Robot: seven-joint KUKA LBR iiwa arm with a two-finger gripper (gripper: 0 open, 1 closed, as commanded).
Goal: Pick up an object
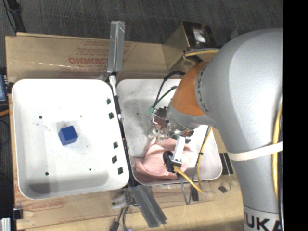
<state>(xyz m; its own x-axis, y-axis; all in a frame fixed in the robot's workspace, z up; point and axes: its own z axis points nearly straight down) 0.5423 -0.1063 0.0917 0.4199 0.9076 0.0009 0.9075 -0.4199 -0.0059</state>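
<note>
Currently I have the arm (pixel 240 95) reaching in from the right over the right bin (pixel 132 93), with the gripper (pixel 161 134) down at the upper edge of the pink cloth (pixel 154 163). The cloth lies bunched in the near part of that bin, directly below and toward the camera from the gripper; its long axis runs roughly left to right along the bin's near wall. I cannot tell how the jaws stand: the wrist and cabling hide them, and no cloth is visibly gripped.

A second candidate, the blue cube (pixel 68 134), sits in the left bin (pixel 29 93), well apart from the gripper. I judge the cloth the nearer target.

Legible writing: "KUKA" in part on the arm base (pixel 262 220). Red printing on the cardboard (pixel 57 52) under the bins is too faint to read reliably.
</note>
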